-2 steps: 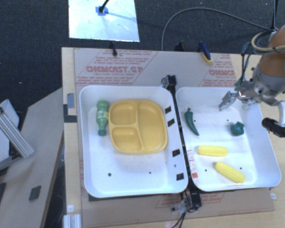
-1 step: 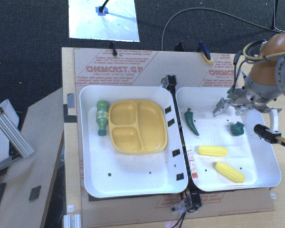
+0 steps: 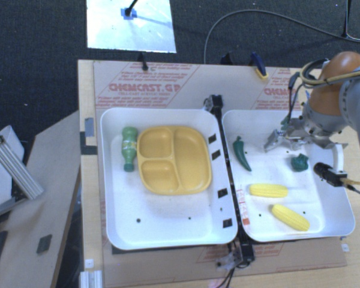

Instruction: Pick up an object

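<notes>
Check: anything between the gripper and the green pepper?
No. In the camera view, only bare white bin floor separates the gripper from the pepper.

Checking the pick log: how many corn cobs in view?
2, both in the right bin: one cob near its middle, the other cob toward the front edge. None seems hidden.

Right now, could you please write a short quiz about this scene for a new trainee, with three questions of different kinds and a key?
1. True or false: the yellow divided plate lies in the left bin.
2. Multiple choice: what lies nearest the gripper in the right bin? A) green bottle B) small dark green object C) lower corn cob
3. Fill in: the right bin holds ___ corn cobs; the upper corn cob lies below the green chili pepper.

Key: 1 true; 2 B; 3 two.
</notes>
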### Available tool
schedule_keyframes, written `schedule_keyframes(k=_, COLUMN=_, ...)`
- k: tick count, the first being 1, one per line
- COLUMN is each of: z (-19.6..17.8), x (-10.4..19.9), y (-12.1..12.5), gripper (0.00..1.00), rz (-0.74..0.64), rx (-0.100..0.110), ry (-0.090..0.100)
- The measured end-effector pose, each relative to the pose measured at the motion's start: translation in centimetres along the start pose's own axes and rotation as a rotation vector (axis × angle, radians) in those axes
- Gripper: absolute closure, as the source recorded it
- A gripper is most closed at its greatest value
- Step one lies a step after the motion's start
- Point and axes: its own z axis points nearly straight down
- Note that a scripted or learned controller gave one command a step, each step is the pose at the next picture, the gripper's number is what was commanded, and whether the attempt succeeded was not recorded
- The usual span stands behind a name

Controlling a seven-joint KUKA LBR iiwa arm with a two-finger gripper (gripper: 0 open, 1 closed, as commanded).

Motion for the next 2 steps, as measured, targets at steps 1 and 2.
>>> schedule_keyframes(k=1, z=-1.3, x=0.0, y=0.2, gripper=1.00, rz=-0.002, rx=-0.006, ry=-0.001)
schedule_keyframes(k=2, z=-5.7, x=-0.2, y=0.6, gripper=1.00, rz=0.000, rx=-0.005, ry=-0.001)
